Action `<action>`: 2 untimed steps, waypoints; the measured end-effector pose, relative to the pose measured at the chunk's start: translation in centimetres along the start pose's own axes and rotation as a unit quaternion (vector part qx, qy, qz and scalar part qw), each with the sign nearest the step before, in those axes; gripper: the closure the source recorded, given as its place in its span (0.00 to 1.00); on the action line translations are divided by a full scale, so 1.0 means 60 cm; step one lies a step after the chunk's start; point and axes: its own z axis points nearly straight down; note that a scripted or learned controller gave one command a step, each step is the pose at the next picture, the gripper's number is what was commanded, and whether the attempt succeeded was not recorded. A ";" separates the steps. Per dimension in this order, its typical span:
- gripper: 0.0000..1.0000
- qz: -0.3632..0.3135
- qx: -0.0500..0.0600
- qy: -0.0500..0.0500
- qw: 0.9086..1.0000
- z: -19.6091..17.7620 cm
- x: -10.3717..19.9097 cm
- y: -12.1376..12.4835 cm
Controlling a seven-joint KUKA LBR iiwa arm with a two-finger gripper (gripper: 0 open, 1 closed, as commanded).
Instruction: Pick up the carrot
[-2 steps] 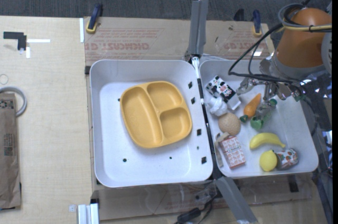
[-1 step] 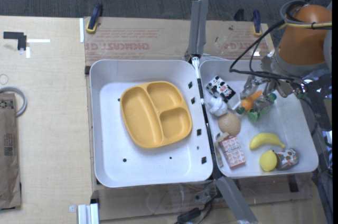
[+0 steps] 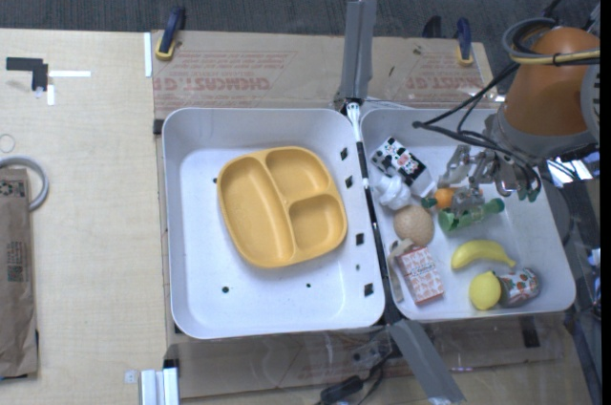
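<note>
Overall, one pale wooden worktop (image 3: pixel 76 202) carries two white bins, with grey carpet beyond. One yellow divided plate (image 3: pixel 282 204) fills the left bin (image 3: pixel 191 298). One grey arm (image 3: pixel 549 97) reaches over the right bin (image 3: pixel 554 288), its gripper (image 3: pixel 473 181) low above the carrot (image 3: pixel 443 199); whether it grips cannot be told. Beside lie one banana (image 3: pixel 481 253), one lemon (image 3: pixel 485 290), one egg-like ball (image 3: pixel 413 224), one small carton (image 3: pixel 420 275).

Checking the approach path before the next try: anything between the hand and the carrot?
Nothing visible stands between them. The hand is already right over the carrot in the right bin, which lies with its orange tip toward the egg. The banana sits just below, apart from it.
</note>
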 end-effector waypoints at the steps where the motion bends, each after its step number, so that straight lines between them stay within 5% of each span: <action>1: 1.00 0.141 0.001 0.000 0.990 -0.041 0.001 0.081; 2: 1.00 0.172 0.000 0.000 0.985 -0.203 -0.053 0.109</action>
